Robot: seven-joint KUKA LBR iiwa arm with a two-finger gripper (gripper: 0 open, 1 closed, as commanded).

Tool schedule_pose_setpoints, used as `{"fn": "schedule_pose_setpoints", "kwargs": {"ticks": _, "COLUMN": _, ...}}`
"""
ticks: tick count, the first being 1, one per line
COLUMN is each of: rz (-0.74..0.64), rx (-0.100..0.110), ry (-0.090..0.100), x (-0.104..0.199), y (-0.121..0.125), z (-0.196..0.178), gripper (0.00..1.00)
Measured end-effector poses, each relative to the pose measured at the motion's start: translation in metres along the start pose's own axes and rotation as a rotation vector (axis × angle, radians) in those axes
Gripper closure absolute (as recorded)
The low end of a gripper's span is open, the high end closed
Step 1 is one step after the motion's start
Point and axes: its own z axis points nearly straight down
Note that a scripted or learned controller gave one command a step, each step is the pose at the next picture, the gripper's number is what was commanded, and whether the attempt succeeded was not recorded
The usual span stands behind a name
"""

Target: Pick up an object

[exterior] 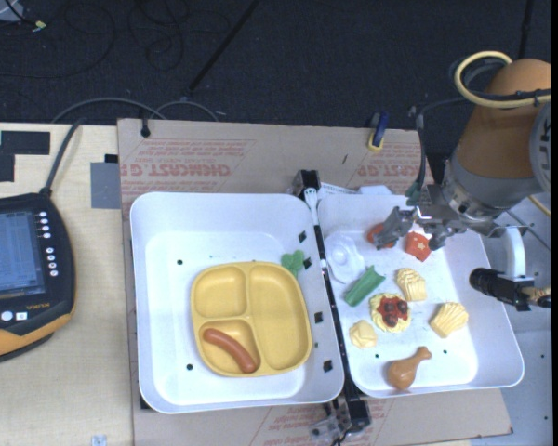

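My gripper (415, 234) hangs over the back of the right bin (502, 360), under the arm's orange band. Its two grey fingers stand apart, so it is open. A red toy tomato (418, 245) lies in the bin just below the gap between them; I cannot tell whether the fingers touch it. Closer to the front lie a green pod (364, 285), a small dish of pasta with red sauce (391, 312), three pale yellow pieces (411, 283) (449, 319) (362, 334) and a brown drumstick (407, 368).
The left bin (158, 249) holds a yellow divided plate (288, 305) with a sausage (230, 348) in its front section, and a small green piece (293, 261) by the divider. A white object (342, 249) lies at the right bin's left side. A pendant (19, 268) sits far left.
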Motion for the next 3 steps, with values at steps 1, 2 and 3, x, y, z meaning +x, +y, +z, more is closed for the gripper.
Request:
{"fn": "schedule_pose_setpoints", "kwargs": {"ticks": 1, "rz": -0.005, "rx": -0.02, "ry": 0.0, "x": 0.067, "y": -0.028, "z": -0.228, "gripper": 0.0}}
{"fn": "schedule_pose_setpoints", "kwargs": {"ticks": 2, "rz": -0.005, "rx": 0.001, "ry": -0.002, "x": 0.066, "y": -0.028, "z": -0.227, "gripper": 1.0}}
{"fn": "schedule_pose_setpoints", "kwargs": {"ticks": 3, "rz": -0.002, "rx": 0.009, "ry": -0.001, "x": 0.097, "y": -0.039, "z": -0.129, "gripper": 1.0}}
